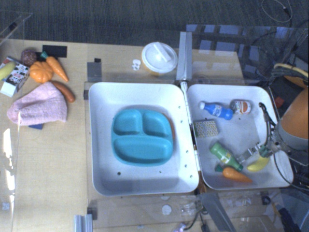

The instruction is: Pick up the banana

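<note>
Right bin (212, 175): white, landmark for all below; holds every loose item listed.
Banana (258, 164): yellow, near the bin's lower right wall, just right of the carrot.
Gripper (256, 152): low in the bin's right part, tips just above the banana's left end, possibly touching; grasp state cannot be told.
Carrot (233, 174): orange, near the bin's bottom wall.
Green bottle (224, 155): tilted, just above the carrot.
Blue bottle (217, 111): bin's upper part, beside a small can (241, 106).

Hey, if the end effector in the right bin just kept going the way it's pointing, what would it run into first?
Probably the green bottle. The end effector points left across the right bin, and the bottle lies next in that line. The banana sits just below it. Depth is unclear.
</note>
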Robot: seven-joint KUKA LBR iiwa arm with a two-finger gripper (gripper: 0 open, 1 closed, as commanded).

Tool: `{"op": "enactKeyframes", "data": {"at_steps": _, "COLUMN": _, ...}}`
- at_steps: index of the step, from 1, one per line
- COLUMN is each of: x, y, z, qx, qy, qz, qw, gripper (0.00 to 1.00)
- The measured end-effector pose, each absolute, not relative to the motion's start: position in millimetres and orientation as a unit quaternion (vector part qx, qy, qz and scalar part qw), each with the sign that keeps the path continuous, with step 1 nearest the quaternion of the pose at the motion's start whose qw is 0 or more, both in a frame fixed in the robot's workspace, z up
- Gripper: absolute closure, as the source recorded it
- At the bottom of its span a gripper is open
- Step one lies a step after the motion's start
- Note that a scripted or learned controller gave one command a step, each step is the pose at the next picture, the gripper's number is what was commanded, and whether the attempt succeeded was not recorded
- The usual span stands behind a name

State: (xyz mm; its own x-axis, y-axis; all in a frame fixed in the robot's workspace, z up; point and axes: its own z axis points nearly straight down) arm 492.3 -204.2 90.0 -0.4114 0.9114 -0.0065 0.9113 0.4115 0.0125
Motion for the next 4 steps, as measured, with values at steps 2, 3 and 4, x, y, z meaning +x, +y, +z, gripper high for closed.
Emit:
{"op": "enactKeyframes", "data": {"at_steps": 2, "x": 548.3, "y": -153.4, "z": 168.4, "qx": 0.516, "qy": 0.856, "qz": 0.0013, "qw": 0.003, "gripper": 1.00}}
{"op": "enactKeyframes", "data": {"at_steps": 3, "x": 548.1, "y": -153.7, "z": 168.3, "qx": 0.517, "qy": 0.856, "qz": 0.0012, "qw": 0.003, "gripper": 0.00}}
{"op": "enactKeyframes", "data": {"at_steps": 4, "x": 503.3, "y": -205.4, "z": 90.2, "qx": 0.479, "qy": 0.878, "qz": 0.0013, "qw": 0.008, "gripper": 0.00}}
